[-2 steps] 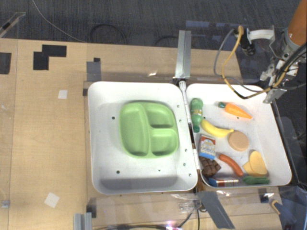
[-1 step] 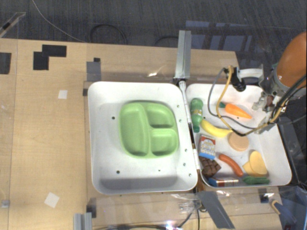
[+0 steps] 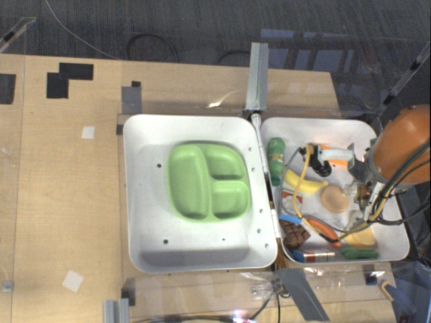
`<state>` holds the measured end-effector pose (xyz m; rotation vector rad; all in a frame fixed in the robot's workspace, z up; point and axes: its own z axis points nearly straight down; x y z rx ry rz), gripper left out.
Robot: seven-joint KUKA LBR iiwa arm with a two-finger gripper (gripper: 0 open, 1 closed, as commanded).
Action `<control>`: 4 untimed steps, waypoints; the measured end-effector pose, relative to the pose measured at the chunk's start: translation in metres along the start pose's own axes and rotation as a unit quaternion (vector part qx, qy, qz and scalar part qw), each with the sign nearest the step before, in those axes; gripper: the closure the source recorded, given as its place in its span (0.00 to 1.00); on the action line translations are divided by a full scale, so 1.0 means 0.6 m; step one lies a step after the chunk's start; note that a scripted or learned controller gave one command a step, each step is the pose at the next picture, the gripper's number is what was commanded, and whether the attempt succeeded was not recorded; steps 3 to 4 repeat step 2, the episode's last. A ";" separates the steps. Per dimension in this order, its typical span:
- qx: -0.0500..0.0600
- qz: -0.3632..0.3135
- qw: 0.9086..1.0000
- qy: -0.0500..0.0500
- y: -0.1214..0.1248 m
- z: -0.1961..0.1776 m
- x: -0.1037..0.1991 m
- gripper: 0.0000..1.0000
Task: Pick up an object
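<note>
One green tray [image 3: 207, 180] sits mid-bin, margins open.

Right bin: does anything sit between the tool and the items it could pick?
Nothing visible blocks it. The tool hangs over the right bin, right beside the tan egg-shaped item, with the banana and green bottle farther left among clutter.

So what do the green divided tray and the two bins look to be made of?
Green tray: likely moulded plastic, matte, with soft rounded compartment edges and even colour. Left bin and right bin: probably rigid white plastic, smooth, slightly glossy, with rounded corners.
</note>
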<state>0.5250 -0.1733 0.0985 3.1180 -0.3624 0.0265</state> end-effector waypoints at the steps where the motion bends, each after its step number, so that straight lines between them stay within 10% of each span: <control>1: 0.004 0.034 0.999 0.005 -0.161 0.005 0.075 0.00; 4: 0.003 0.107 0.994 0.006 -0.145 0.004 0.018 0.00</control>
